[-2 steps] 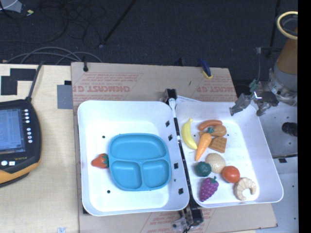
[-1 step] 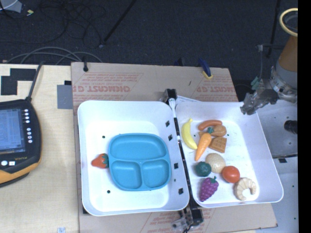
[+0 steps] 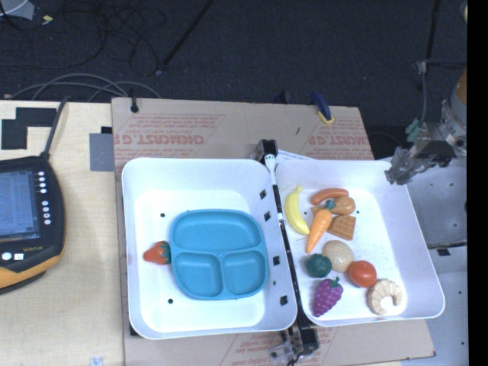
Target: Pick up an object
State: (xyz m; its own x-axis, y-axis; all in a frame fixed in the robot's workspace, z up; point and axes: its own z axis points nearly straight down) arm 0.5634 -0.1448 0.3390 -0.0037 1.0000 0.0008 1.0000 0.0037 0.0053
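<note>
The right bin (image 3: 415, 227) holds several toy foods: a yellow banana (image 3: 296, 210), a sausage (image 3: 329, 197), an orange carrot (image 3: 319, 229), a waffle square (image 3: 344, 227), a beige round piece (image 3: 338, 254), a dark green vegetable (image 3: 319, 265), a red tomato (image 3: 362, 273), purple grapes (image 3: 326, 296) and a pale shrimp (image 3: 383, 296). My gripper (image 3: 398, 171) hangs over the bin's far right rim, apart from all the foods, with nothing seen in it.
The left bin (image 3: 145, 204) bears a blue divided plate (image 3: 219, 252) with a red strawberry (image 3: 158, 254) beside its left edge. A black divider (image 3: 276, 227) runs between the bins. A teach pendant (image 3: 27, 216) lies on the bench at far left.
</note>
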